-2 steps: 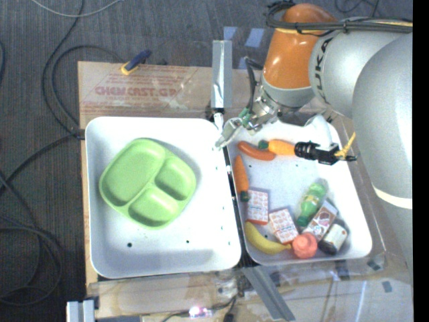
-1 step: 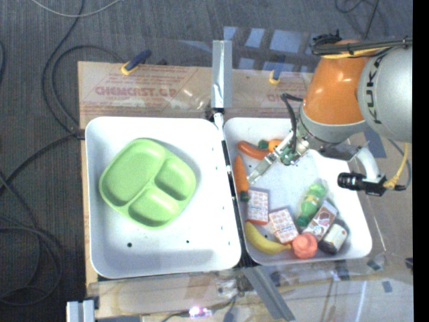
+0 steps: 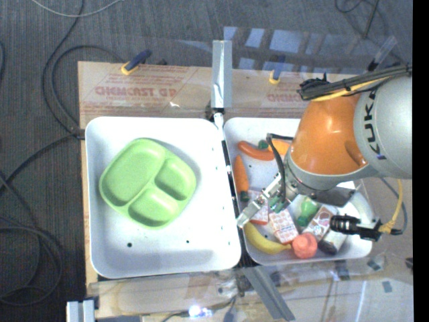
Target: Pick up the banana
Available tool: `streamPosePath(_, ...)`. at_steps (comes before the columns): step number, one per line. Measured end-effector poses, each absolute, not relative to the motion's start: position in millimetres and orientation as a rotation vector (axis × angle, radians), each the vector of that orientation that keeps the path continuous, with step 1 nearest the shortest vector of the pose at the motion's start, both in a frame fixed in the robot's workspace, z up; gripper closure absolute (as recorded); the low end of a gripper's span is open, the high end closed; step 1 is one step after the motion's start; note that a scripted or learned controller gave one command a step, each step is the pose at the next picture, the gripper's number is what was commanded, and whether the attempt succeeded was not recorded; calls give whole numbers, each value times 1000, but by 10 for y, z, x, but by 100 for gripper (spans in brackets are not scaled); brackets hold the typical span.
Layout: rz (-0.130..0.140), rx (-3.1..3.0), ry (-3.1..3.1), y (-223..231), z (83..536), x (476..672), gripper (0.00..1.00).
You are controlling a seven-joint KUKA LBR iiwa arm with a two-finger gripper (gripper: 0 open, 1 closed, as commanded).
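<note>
Arm reached into the right-hand bin (image 3: 365, 247); its orange band hid much of the clutter below. The gripper (image 3: 258, 205) hung low over the bin's left half, metal fingers pointing down and toward the divider. Whether they were spread or closed could not be told from this slant; nothing was visibly caught between them.

The banana (image 3: 263, 241) lay just below and slightly right of the gripper, along the bin's near wall, curved, yellow. Its right end was tucked under a small printed carton (image 3: 282, 225), which sat right of the gripper and close to it. A red ball-like fruit (image 3: 305, 245) rested further right, at the banana's tip. A carrot (image 3: 240, 172) lay above the gripper beside the divider; another orange piece (image 3: 257, 150) lay further up. A green item (image 3: 307, 210) showed off to the right, under the arm.

The left-hand bin (image 3: 100, 247), well left of the gripper, held a green sectioned plate (image 3: 149, 181).

Handling, as judged: light, smooth-skinned, somewhat slippery, firm but bruisable if real. The best hold looked to be across the exposed left-middle stretch, fingers straddling the curve's width, clear of the carton and the wall.
</note>
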State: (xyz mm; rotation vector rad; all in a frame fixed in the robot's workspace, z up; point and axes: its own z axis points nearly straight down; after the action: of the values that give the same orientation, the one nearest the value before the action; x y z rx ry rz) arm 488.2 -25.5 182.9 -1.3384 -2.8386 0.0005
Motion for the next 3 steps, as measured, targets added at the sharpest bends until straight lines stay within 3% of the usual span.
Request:
streamPosePath(1,-1,-1309,-2857,200,2684,6018,0)
streamPosePath(2,0,-1149,-2922,1098,2731,4867,0)
streamPosePath(3,3,-1442,-2786,1747,1954,4822,0)
